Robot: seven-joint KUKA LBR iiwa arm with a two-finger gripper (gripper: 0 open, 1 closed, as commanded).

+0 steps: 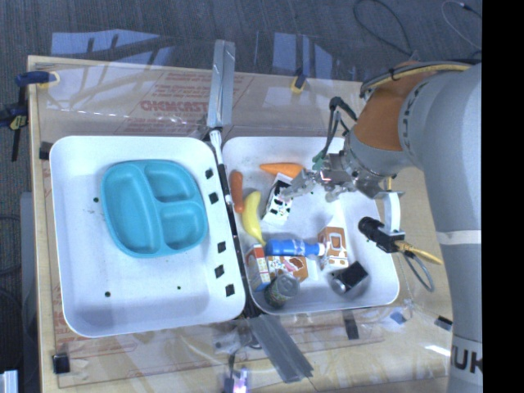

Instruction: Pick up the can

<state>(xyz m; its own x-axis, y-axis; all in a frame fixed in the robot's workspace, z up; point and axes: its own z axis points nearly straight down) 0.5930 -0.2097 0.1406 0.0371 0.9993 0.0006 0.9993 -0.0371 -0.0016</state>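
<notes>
**Can not picked yet: gripper working the far end of the bin**

Gripper (304,185) is hovering over the upper part of the right bin (311,219), tip pointing at a black-and-white box (280,201) and sitting just beside it, maybe touching it. Spread or pinched? Can't tell from this angle, and I'm not seeing anything clearly clamped in it.

Moving out: a carrot (282,169) is lying just above the gripper, and a banana (255,216) is lying left of the box, along the bin's inner wall. Below them a blue bottle (291,246) is lying on its side next to a brown-and-white carton (334,248), w/ a black lump (350,277) near the bottom right corner.

The can (282,290) is sitting at the near edge of that bin, dull grey, wedged in under the bottle. It's well apart from the gripper, w/ the bottle between them.

The arm (442,137) is reaching in from the right. Over in the left bin (82,285) there's just a blue tray (157,207).

Progress, as I'm reading it: approx. nil. No grasp and no lift, and the gripper isn't lined up on the can. Left to do: cross to the near edge, drop onto the can, close, lift.
</notes>
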